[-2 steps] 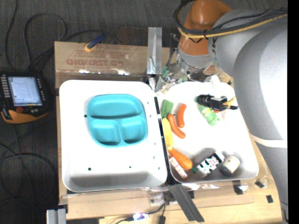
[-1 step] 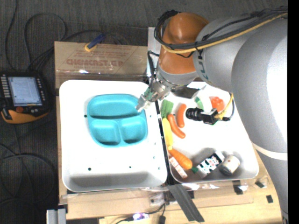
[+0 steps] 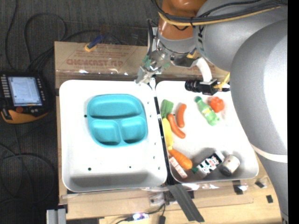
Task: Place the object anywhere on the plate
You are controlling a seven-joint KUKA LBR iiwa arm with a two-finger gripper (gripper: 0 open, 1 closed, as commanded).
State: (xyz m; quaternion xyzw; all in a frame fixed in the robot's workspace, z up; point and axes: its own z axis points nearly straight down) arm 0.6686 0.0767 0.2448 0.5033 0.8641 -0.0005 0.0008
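Observation:
A turquoise plate (image 3: 117, 119) with three compartments lies in the left bin (image 3: 77, 143), and nothing rests on it. My gripper (image 3: 146, 75) hangs over the far end of the wall between the two bins, above and to the right of the plate. The right bin (image 3: 243, 139) holds the loose objects: a green piece (image 3: 166, 107), two orange sausages (image 3: 181, 115) (image 3: 176, 127), a yellow piece (image 3: 167, 132), a carrot (image 3: 182, 159), a green bottle (image 3: 207, 110) and a red item (image 3: 217, 104). No object is visible in the gripper.
A black-and-white box (image 3: 208, 164), a grey can (image 3: 230, 164) and a red-and-white packet (image 3: 176, 165) lie at the right bin's near edge. The arm's bulk (image 3: 252, 45) covers the right side. A cardboard sheet (image 3: 98, 59) lies behind the bins, and a pendant (image 3: 21, 94) sits at far left.

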